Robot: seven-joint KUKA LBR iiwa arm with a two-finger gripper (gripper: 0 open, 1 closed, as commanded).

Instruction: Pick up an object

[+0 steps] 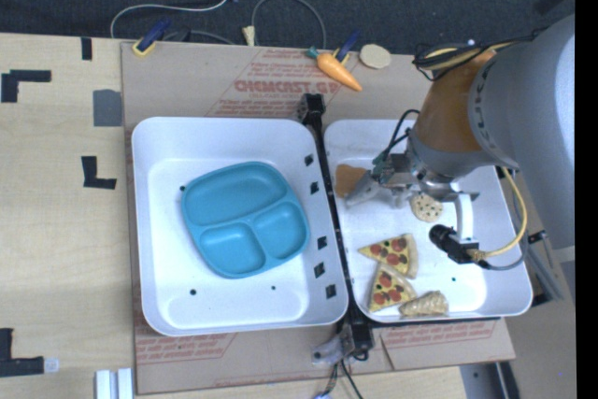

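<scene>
My gripper (371, 189) hangs low over the upper left part of the right bin (495, 294), with the grey and orange arm coming in from the right. Its tip lies right beside a flat brown piece (347, 177) near the bin's left wall; whether they touch is unclear. A chocolate-chip cookie (426, 206) sits just right of the gripper, partly under the wrist. Two pizza slices (392, 253) (387, 291) and a beige pastry piece (425, 304) lie toward the bin's front.
The left bin (159, 154) holds a blue divided plate (245, 218). Behind the bins, a toy carrot (337, 70) and a pale disc (376, 57) rest on the cardboard. A black divider (322, 201) runs between the bins. A yellow cable (519, 220) loops by the wrist.
</scene>
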